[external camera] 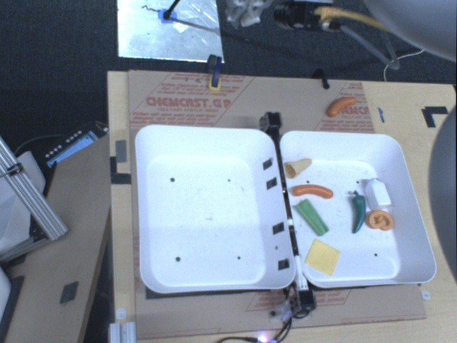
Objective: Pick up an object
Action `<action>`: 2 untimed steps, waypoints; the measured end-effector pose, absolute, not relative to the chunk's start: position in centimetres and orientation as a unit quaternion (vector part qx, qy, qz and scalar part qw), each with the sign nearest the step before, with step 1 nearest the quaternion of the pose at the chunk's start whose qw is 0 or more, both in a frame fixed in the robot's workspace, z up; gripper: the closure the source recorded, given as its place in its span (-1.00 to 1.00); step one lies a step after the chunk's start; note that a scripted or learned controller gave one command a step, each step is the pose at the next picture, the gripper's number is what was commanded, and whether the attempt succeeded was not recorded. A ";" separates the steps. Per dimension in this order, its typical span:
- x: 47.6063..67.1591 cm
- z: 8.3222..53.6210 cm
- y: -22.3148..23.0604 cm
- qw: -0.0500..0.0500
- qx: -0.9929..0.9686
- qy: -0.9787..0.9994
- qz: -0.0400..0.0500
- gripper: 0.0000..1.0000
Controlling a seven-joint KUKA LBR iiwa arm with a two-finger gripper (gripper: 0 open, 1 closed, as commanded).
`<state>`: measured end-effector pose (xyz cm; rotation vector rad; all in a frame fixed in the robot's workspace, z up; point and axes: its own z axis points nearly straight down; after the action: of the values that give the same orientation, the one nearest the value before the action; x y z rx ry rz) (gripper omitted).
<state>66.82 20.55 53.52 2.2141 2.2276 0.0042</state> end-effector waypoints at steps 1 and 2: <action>66.8 53.5 22.8 0.000 0.705 0.709 0.001 1.00; 66.8 53.5 23.4 0.001 0.705 0.709 0.001 1.00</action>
<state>66.84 23.35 53.54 2.2150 2.2261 0.0037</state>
